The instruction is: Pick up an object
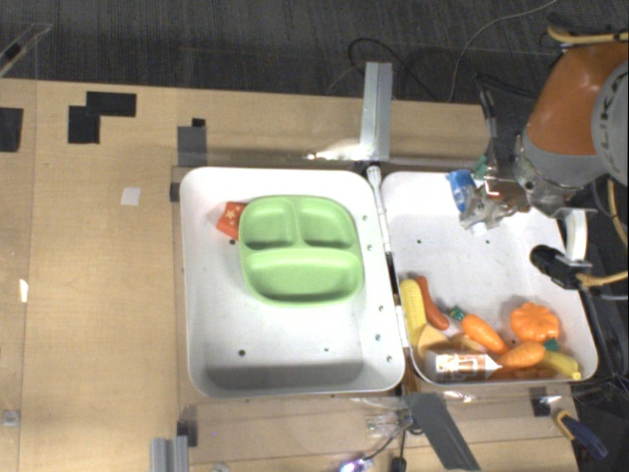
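Metal two-finger gripper [484, 205] clamped on small blue crumpled object [460, 189], raised over far end of right white bin [432, 214]; probably light, soft, crushable, best pinched mid-body; toy food heaped at near end.

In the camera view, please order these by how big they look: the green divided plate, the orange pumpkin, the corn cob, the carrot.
1. Green divided plate, by far the largest.
2. Orange pumpkin.
3. Corn cob and carrot: they look nearly alike in size, so I do not rank them.
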### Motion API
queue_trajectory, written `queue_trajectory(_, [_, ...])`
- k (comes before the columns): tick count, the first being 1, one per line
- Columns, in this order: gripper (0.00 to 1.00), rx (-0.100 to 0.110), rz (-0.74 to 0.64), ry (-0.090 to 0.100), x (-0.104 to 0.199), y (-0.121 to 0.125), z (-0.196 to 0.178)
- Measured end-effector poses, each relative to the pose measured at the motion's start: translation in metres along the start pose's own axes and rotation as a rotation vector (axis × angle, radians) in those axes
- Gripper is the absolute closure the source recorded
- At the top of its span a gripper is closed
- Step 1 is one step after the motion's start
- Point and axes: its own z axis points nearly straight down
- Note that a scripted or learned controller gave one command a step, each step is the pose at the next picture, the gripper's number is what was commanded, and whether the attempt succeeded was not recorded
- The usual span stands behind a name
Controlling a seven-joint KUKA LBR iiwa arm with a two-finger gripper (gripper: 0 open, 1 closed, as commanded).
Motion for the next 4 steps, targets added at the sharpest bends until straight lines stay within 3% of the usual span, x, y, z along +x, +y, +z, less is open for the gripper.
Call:
queue_trajectory(1, [0.0,0.0,0.0,0.0,0.0,0.0,0.0])
queue_trajectory(2, [0.0,-0.002,-0.194,-0.002,-0.047,0.02,0.015])
queue_trajectory(3, [0.0,-0.005,-0.171,-0.003,-0.082,0.051,0.119])
queue_trajectory(4, [0.0,-0.005,-0.207,-0.002,-0.075,0.013,0.118])
